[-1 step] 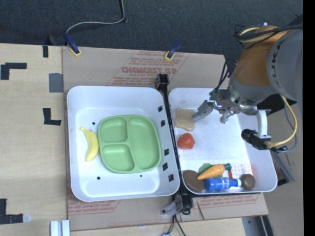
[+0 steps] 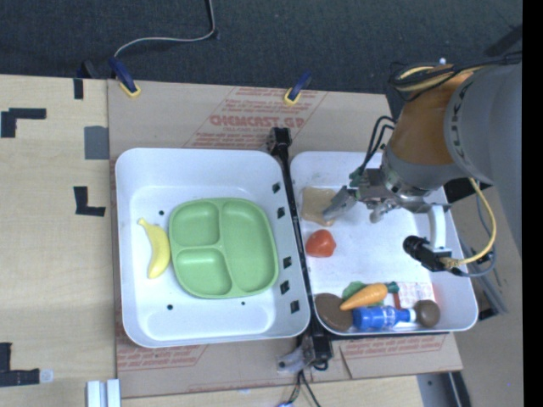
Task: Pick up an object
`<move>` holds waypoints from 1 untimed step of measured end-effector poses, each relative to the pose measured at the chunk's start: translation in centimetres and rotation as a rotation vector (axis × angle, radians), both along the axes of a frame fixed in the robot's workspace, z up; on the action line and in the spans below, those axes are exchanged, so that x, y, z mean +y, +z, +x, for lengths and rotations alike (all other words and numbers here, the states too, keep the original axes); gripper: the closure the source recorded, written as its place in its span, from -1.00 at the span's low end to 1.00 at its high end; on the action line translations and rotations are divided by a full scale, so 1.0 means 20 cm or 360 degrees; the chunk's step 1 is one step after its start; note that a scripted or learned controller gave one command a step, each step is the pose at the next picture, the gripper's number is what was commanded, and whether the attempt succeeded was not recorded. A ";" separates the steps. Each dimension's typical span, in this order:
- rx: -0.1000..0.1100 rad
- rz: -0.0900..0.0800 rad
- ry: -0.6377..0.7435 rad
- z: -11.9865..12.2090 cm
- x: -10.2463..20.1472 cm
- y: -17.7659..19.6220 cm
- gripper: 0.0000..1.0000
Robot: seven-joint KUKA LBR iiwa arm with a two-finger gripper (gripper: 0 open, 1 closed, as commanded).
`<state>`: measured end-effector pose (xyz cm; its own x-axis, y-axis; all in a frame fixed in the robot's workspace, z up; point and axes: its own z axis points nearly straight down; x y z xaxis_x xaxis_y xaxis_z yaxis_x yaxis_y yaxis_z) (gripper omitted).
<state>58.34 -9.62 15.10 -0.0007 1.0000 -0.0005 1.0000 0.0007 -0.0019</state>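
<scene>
Closest to the lens, along the six o'clock wall of the right bin (image 2: 458, 312), sits a row of small things: a blue bottle (image 2: 379, 318) lying flat with a pale label I cannot read, a toy carrot (image 2: 367, 295) just above it, a brown disc (image 2: 332, 311) at its nine o'clock end and a brown round piece (image 2: 428, 313) at its three o'clock end. Behind the bottle a red-and-white packet (image 2: 415, 293) shows print too small to make out. Red lettering on the cardboard (image 2: 246, 121) at twelve o'clock reads "CHEMCAST", with smaller lines under it that blur away.

My jaws (image 2: 361, 207) hang over the middle of the right bin, spread apart, with nothing between them. One finger (image 2: 338, 204) points toward a tan slab (image 2: 318, 203) at its nine o'clock; whether it touches I cannot tell. A red tomato-like ball (image 2: 320, 243) lies at six o'clock from that finger, apart from it.

At nine o'clock, the left bin (image 2: 136, 176) carries a green divided plate (image 2: 225, 247) with a banana (image 2: 156, 248) just beside it. My grey and orange wrist hides part of the right bin's three o'clock side.
</scene>
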 end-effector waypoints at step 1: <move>-0.0006 0.0002 0.0000 -0.12 0.01 -0.17 -1.00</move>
